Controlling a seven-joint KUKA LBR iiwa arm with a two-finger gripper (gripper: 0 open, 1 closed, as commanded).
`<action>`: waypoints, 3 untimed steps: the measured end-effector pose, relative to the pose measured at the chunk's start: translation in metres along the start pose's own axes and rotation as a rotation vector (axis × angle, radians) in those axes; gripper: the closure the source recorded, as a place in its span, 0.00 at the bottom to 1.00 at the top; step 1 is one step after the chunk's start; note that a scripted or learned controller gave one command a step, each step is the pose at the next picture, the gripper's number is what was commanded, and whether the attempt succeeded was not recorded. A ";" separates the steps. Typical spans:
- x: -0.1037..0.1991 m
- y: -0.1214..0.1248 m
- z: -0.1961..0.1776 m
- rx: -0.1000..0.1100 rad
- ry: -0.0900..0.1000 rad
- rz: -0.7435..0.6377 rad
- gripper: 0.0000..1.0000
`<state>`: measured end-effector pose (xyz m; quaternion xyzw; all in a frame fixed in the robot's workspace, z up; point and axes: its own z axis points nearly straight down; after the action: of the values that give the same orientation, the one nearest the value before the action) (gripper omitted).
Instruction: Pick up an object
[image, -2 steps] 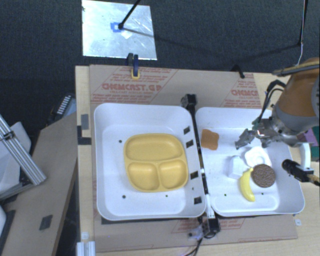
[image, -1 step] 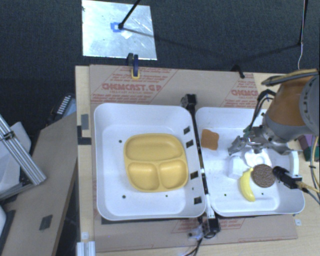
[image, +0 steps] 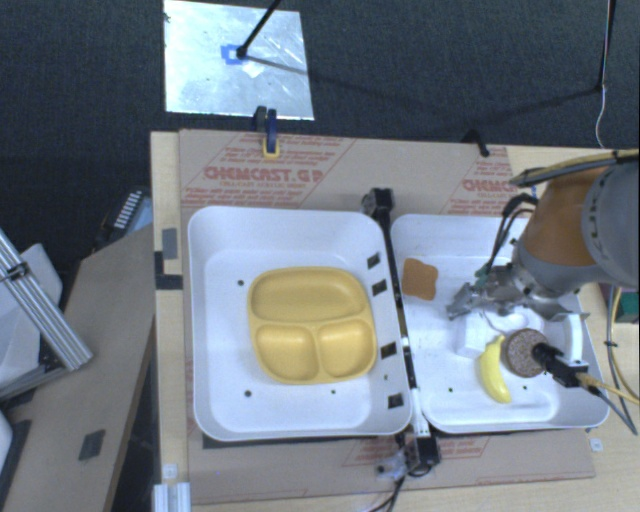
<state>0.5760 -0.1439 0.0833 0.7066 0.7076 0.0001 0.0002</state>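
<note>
Two white bins (image: 215, 250) sit on a tan desk (image: 330, 165) printed with red lettering. The left bin holds a pale yellow divided tray (image: 305, 322). The right bin holds a yellow banana (image: 492, 372), an orange-brown square (image: 420, 279) and a speckled brown disc (image: 522, 352).

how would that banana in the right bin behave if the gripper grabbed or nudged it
The banana is curved and lies flat on the right bin, so a nudge would probably spin it rather than roll it. Its smooth, glossy skin suggests plastic: likely light, stiff, somewhat slippery. It lies against a round brown object, which may crowd a grasp.
</note>
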 end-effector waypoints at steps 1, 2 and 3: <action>-0.001 0.001 -0.013 -0.004 -0.002 0.000 1.00; -0.007 0.000 -0.058 -0.005 -0.002 0.002 1.00; -0.002 0.000 -0.121 -0.008 -0.002 -0.003 1.00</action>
<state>0.5759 -0.1463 0.2043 0.7056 0.7086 0.0022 0.0038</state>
